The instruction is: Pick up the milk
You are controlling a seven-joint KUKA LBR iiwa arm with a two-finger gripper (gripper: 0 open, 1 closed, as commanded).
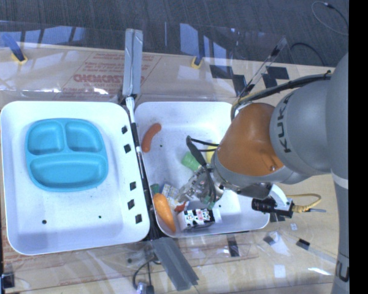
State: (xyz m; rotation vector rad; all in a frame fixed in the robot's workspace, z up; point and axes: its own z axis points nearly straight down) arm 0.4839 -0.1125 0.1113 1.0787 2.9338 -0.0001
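Blue plastic is what I meet first on my screen: a tray (pixel 65 153) with three compartments lying flat in the left bin (pixel 18 225), toward its far side. A dark strip with small black tabs marks where the two bins join. Just past it, in the right bin (pixel 172 112), I see an orange sausage (pixel 149 136) lying slantwise near the far left corner. Down at the near left corner an orange carrot (pixel 164 208) lies against the wall. Just right of the carrot sits the milk (pixel 197 217), a small carton with a black, white and red pattern, resting on the bin floor close to the near wall. A green piece (pixel 191 160) shows farther back, partly hidden by the arm. The claw (pixel 197 190) is down in the bin just above the milk as I look at it, among some small items I cannot name. Nothing I see tells me whether it is open or closed, and I see nothing gripped. The grey arm (pixel 306 127) with its orange band covers the right half of this bin.
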